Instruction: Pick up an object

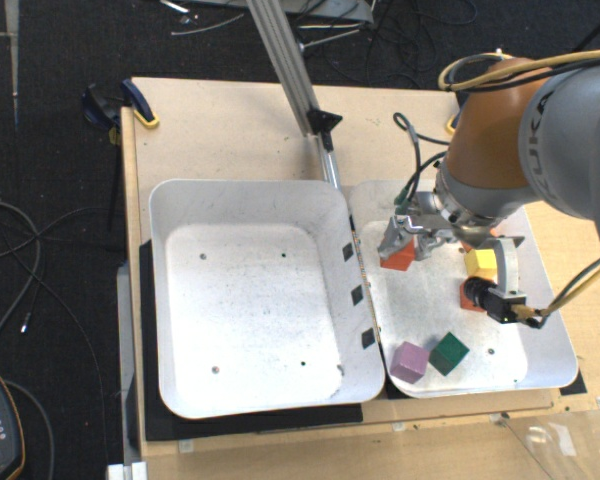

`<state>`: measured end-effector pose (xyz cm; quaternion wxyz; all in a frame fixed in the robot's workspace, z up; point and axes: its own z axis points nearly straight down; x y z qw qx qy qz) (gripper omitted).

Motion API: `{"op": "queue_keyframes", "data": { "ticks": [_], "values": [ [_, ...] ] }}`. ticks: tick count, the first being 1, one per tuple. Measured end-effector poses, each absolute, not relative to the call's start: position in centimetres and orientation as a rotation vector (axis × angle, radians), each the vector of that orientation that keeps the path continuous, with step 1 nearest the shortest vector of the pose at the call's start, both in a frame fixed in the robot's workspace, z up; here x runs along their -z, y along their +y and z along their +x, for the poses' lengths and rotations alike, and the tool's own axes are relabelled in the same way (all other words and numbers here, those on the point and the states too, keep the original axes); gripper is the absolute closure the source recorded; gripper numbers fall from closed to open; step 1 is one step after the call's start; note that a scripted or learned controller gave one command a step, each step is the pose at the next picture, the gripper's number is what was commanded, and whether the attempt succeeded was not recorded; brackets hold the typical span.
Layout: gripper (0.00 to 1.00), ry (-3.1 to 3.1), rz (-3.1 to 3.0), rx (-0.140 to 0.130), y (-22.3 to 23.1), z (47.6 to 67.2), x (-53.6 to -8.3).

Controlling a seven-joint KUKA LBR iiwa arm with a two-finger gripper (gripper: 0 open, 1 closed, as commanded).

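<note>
We see the orange block [398, 258] clamped between the fingers of our claw [405, 240], at its 6 o'clock, over the right bin [540, 363].

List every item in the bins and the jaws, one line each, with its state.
Gripper: low over the right bin, jaws closed on the orange block.
Orange block: held between the jaws.
Yellow block: resting in the right bin, partly behind the arm.
Red block: resting, partly hidden.
Pink block: resting free near the front edge.
Green block: resting free, beside the pink block.
Left bin: flat on the bench.
</note>
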<state>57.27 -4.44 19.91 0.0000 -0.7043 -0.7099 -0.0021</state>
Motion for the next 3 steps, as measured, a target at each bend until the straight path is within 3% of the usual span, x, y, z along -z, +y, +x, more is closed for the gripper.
{"op": "queue_keyframes", "data": {
  "ticks": [1,2,3],
  "values": [
    [1.00,-2.222,-2.220,-0.001,-5.0,57.4,-19.5],
    [1.00,-2.233,-2.212,0.007,1.6,60.4,-22.6],
    [1.00,-2.230,-2.213,0.001,6.1,65.2,-19.3]
  ]
}}
